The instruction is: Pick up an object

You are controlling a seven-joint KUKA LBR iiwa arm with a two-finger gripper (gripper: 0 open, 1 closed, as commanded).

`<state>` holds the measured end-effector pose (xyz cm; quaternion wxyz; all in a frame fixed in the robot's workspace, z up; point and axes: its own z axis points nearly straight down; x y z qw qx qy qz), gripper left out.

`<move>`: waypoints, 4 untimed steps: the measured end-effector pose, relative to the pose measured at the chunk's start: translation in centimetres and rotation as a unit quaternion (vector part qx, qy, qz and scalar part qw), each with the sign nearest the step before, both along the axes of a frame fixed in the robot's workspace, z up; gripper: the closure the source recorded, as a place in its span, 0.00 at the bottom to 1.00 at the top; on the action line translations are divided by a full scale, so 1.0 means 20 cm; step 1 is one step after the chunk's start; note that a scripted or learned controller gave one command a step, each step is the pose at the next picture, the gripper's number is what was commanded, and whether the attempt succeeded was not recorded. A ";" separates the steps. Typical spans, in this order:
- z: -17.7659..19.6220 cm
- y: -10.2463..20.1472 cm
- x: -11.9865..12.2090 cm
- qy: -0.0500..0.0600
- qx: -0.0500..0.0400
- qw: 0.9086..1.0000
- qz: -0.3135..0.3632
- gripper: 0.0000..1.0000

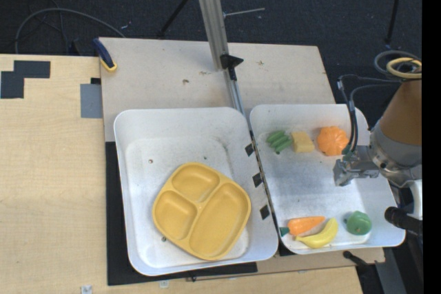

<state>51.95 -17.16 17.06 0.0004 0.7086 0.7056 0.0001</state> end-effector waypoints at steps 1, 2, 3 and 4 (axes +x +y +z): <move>0.26 0.00 0.01 -0.001 0.000 1.000 0.003 1.00; 0.21 0.25 0.02 0.002 0.001 1.000 0.004 1.00; 0.26 0.51 -0.01 0.002 0.002 1.000 0.005 1.00; 0.31 0.76 0.02 0.001 0.001 1.000 0.005 1.00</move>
